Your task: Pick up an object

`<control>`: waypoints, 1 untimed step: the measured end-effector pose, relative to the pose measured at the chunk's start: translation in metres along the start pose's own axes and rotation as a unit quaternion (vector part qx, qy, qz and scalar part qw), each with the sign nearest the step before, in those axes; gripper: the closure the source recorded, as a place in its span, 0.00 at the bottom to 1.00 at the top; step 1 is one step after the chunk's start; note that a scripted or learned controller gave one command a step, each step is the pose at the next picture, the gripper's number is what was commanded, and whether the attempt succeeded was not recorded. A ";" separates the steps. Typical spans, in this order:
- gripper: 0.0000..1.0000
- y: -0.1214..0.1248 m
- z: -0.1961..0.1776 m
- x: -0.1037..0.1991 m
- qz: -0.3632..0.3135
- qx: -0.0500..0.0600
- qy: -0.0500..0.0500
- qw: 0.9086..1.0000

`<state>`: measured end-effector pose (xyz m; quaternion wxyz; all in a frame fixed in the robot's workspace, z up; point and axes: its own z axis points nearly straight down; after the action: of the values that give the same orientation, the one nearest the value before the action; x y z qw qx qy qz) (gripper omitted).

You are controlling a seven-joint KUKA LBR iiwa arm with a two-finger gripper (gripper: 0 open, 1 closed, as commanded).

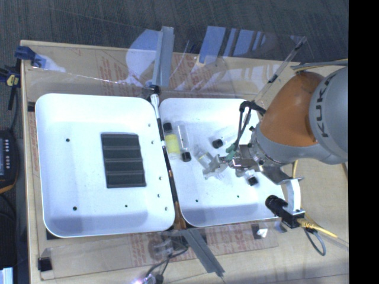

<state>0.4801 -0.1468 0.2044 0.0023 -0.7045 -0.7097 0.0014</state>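
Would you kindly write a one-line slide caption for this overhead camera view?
Arm reaching over the right bin of small items; a dark ridged block lies in the left bin.

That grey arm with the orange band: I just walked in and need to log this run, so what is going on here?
The arm is reaching in from the right over the right-hand bin, with its gripper low among a scatter of small items. A clear plastic piece lies right beside the gripper; whether it is gripped cannot be made out. A yellow object sits near that bin's left wall. The left bin holds a dark ribbed slab, untouched.
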 end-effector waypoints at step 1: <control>0.00 0.060 0.094 -0.002 0.019 -0.014 -0.003 1.000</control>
<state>0.5392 -0.1481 0.1103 -0.0099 -0.7180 -0.6959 -0.0063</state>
